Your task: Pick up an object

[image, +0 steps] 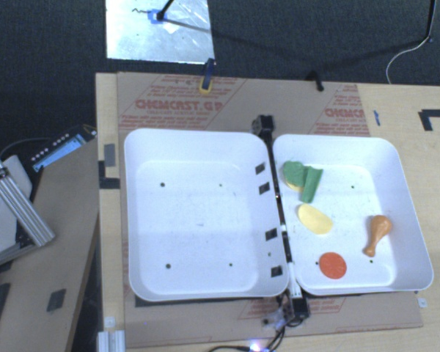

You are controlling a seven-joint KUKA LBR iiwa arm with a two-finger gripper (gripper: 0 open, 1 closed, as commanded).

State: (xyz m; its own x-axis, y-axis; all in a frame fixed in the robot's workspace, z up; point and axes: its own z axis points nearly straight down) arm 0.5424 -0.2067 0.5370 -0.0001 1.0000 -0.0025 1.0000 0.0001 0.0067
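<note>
Where the two white bins meet along a dark hinge strip, four small objs lie just view-right of it, all inside the right bin (414,226). A green piece (302,176) sits at the far end, close to the strip. A yellow oval (315,219) lies just nearer than it, apart from it. An orange-red disc (333,265) rests toward the near rim. A tan drumstick toy (378,234) lies tilted near the outer wall, thick end farthest. The left bin (136,196) adjoins. Pincer state: can't tell, nor how the objs lie rel. to it.
</note>
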